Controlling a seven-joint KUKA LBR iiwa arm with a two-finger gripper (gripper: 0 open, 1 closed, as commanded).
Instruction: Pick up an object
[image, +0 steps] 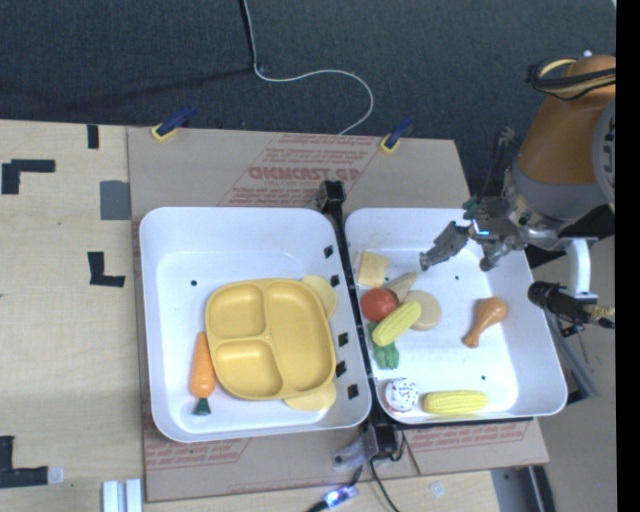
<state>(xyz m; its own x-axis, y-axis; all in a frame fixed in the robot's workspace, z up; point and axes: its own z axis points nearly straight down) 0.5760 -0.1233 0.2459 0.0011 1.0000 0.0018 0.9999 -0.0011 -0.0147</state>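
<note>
The grey two-finger gripper (463, 247) hangs over the far edge of the right shallow white bin (535, 345), fingers spread apart and holding nothing — a brown plastic drumstick (485, 320) lies near that bin's right edge, a yellow corn cob (455, 402) along its near edge.

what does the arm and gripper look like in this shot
The arm is a rounded grey body with a broad orange band above the wrist. Below it sits a darker metallic wrist block with a small blue-lit spot, ending in the gripper, which has two slim dark grey fingers. A thin black cable runs along the arm's side.
</note>
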